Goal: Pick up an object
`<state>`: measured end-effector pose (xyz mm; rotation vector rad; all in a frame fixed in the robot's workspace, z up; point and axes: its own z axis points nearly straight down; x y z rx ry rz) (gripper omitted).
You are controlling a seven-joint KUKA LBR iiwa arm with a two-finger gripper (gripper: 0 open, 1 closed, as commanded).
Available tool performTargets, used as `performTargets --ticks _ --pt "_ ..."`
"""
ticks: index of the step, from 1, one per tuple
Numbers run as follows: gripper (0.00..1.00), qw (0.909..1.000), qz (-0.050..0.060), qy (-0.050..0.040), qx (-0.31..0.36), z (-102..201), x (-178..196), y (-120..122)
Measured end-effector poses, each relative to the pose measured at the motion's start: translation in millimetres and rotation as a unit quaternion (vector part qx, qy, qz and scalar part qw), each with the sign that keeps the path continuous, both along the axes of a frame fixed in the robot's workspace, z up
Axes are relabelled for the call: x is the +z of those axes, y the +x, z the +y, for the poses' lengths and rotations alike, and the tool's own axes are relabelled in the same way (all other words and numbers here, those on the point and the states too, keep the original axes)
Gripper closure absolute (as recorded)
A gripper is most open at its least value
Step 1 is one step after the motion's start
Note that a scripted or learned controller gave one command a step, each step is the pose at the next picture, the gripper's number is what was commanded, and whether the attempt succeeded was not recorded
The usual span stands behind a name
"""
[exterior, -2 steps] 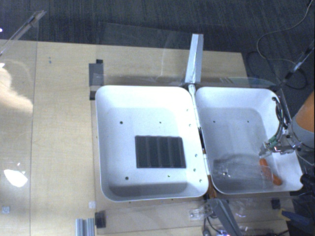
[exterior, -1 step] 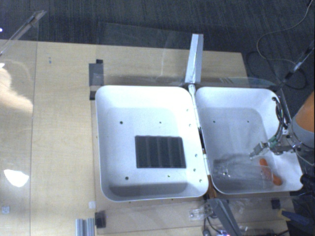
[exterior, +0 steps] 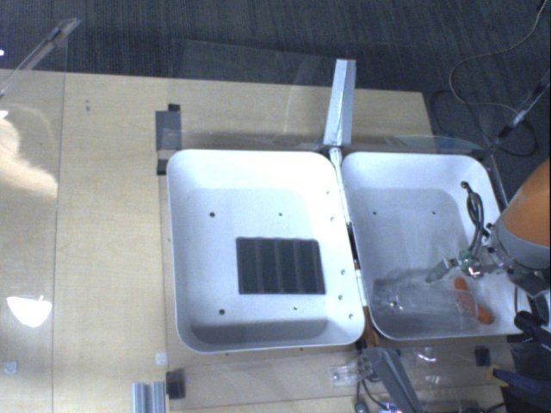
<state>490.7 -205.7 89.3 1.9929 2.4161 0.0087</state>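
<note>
In the left bin [exterior: 185, 231] a dark ribbed rectangular pad [exterior: 280, 265] lies flat, a little below the middle. The right bin [exterior: 405, 179] holds a clear, see-through object [exterior: 411, 298] lying near its front wall, with small orange pieces [exterior: 466, 287] just to its right. My gripper [exterior: 461, 268] reaches in from the right edge and hangs low over the right bin's front right part, right above the orange pieces and at the clear object's right end. Whether it touches either of them is unclear.
The arm's orange band [exterior: 529, 209] looms over the right bin's right wall. A metal post [exterior: 340, 101] stands behind the divide between the bins. Cables [exterior: 387, 381] and clamps lie along the bench's front edge. A clear panel [exterior: 34, 188] covers the bench at left.
</note>
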Motion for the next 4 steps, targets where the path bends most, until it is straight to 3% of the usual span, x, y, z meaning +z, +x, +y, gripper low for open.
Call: performTargets --ticks 1,2,3,4 --pt "0.0 1.0 0.0 -0.0001 -0.006 0 0 5" --pt "1.0 1.0 -0.005 -0.0016 -0.004 0 12 9" --pt "1.0 0.9962 0.002 -0.0011 0.087 11 30 2" --pt "0.0 0.9962 0.002 -0.001 0.087 11 30 2"
